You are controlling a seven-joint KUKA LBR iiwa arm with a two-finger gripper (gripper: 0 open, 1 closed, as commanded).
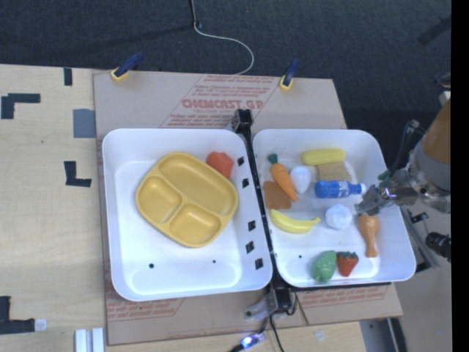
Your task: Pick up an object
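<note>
From my one overhead camera I see the bench [44, 218] carrying both white bins, and the arm coming in from the right with its hand [371, 200] low over the right bin [381, 152], near that bin's right wall. I cannot tell from this angle whether the hand is released or clenched; it is small and dark against the bin, and nothing I can make out sits in its grip. It hangs just above the top end of the toy drumstick [369, 233], with the blue bottle [338, 189] just to its left and a white ball [338, 216] beside that. Any of these three could be the target, though I judge the drumstick or bottle the likeliest. Further off in the same bin lie a banana [293, 222], a carrot [283, 180], a corn cob [323, 156], a green vegetable [324, 265] and a strawberry [346, 262]. The left bin [121, 270] carries a yellow divided plate [187, 198] with a red piece [220, 163] at its upper edge. As I read it, the approach is made but the pick is not: everything lies on the bin floor, so gripping and lifting are left.
</note>
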